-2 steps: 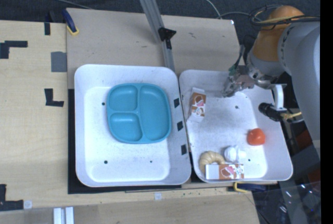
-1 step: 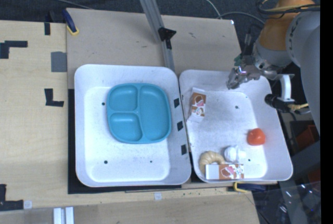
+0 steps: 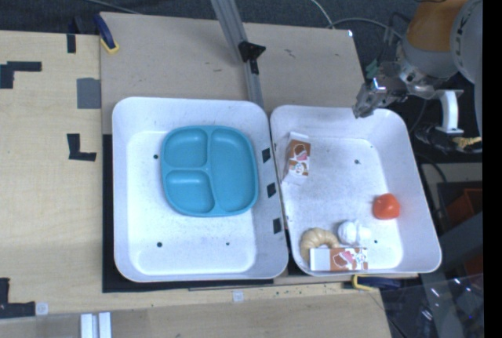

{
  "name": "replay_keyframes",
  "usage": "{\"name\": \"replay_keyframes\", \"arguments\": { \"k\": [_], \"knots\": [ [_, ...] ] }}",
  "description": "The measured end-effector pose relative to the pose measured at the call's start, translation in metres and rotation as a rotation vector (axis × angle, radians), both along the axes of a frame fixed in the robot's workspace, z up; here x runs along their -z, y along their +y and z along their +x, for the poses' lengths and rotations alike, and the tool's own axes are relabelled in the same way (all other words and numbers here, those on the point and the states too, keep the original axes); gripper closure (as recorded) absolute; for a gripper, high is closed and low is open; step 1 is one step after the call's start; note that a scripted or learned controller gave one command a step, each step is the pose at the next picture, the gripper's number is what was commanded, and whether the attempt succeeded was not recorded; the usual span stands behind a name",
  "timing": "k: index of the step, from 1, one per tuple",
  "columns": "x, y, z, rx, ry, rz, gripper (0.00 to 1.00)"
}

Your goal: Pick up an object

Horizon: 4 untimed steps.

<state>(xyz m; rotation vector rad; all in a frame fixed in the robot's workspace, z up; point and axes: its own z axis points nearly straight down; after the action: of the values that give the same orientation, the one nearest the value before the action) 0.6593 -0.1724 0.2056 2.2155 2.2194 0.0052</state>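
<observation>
My gripper point(image 3: 365, 103) hangs over the far right corner of the right bin point(image 3: 416, 172), with nothing visible between its fingers. In that bin lie a small brown-and-white carton point(image 3: 297, 158) near the left wall, a red tomato-like ball point(image 3: 386, 206) by the right wall, and, at the near edge, a croissant point(image 3: 318, 238), a small white object point(image 3: 351, 232) and a second flat carton point(image 3: 339, 259). All of these lie well away from the gripper.
The left bin point(image 3: 133, 172) holds a blue divided plate point(image 3: 209, 170). A grey metal pole point(image 3: 227, 7) slants down from the top to the gap between the bins. Cables run behind the bench.
</observation>
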Motion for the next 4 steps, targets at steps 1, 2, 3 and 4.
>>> {"name": "replay_keyframes", "arguments": {
  "k": [1, 2, 3, 4],
  "knots": [
    [-0.015, 0.0, 0.0, 0.0, 0.005, 0.002, 1.0],
    [-0.017, 0.042, -0.012, -0.003, 0.007, 0.003, 1.0],
    [-0.028, 0.092, -0.025, -0.005, 0.007, 0.004, 1.0],
    [-0.028, 0.133, -0.04, -0.004, 0.009, 0.004, 1.0]
  ]
}}
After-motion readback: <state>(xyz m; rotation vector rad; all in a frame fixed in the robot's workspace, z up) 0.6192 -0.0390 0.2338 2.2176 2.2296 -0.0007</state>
